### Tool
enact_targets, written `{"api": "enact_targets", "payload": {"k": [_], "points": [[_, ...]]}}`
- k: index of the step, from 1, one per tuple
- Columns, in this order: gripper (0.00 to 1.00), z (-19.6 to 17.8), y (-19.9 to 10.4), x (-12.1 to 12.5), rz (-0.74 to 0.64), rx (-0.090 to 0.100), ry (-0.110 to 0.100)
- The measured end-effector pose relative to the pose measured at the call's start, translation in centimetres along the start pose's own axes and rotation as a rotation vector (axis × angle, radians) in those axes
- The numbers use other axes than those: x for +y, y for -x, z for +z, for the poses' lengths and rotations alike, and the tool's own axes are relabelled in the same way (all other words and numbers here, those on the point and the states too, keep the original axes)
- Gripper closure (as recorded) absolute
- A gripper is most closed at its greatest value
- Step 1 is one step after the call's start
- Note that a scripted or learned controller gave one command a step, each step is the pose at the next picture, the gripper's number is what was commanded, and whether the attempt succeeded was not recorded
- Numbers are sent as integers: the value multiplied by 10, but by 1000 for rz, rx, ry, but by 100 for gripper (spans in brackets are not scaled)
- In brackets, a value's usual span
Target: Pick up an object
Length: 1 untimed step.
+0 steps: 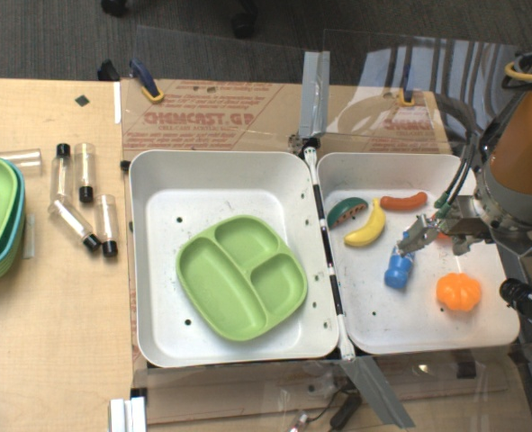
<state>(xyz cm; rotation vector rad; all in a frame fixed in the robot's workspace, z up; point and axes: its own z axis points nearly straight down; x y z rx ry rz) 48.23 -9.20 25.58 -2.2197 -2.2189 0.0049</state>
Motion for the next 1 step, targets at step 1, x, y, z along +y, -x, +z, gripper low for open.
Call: {"api": "enact_targets", "payload": {"k": [1], "points": [[0, -84, -53, 19, 451, -2, 2]]}}
